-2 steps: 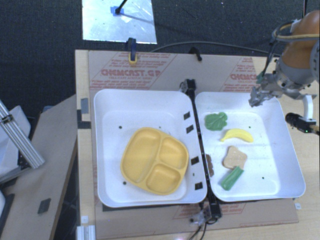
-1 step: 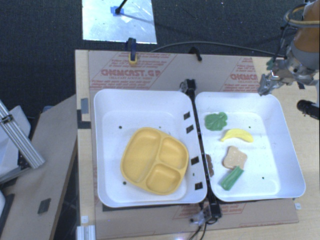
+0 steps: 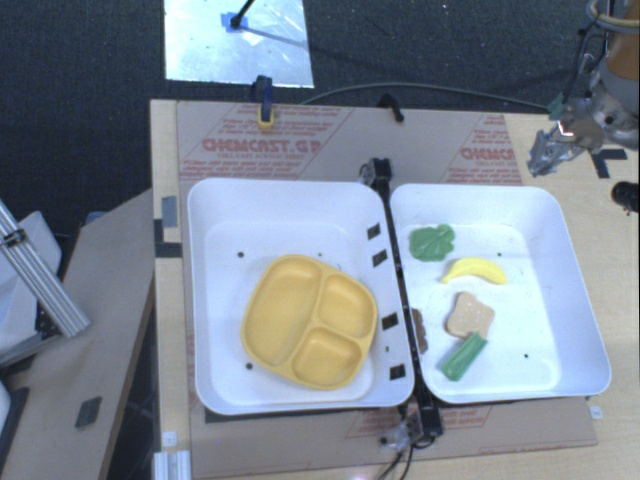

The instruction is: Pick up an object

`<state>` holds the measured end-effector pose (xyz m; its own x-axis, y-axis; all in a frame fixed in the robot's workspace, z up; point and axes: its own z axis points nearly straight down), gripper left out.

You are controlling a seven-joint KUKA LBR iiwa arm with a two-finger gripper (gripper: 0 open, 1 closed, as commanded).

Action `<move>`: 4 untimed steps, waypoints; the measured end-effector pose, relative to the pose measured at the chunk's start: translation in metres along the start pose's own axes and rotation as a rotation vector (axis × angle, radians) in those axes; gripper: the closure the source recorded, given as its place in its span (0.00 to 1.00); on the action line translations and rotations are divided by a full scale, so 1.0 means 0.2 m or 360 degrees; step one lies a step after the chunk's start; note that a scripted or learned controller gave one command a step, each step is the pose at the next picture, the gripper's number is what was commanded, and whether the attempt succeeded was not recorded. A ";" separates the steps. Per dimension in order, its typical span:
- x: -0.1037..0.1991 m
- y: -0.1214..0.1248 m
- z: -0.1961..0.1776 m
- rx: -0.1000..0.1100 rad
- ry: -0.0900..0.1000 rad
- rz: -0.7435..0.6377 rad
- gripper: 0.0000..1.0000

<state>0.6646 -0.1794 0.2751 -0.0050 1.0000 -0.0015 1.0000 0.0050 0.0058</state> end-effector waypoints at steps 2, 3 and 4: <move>0.52 -0.08 -0.03 0.0006 0.0005 -0.0007 1.00; 0.78 -0.12 -0.04 0.0007 0.0005 -0.0007 1.00; 1.03 -0.15 0.06 0.0009 0.0006 -0.0007 1.00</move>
<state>0.6339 0.0263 0.2628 -0.0091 1.0000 0.0021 1.0000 0.0091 -0.0001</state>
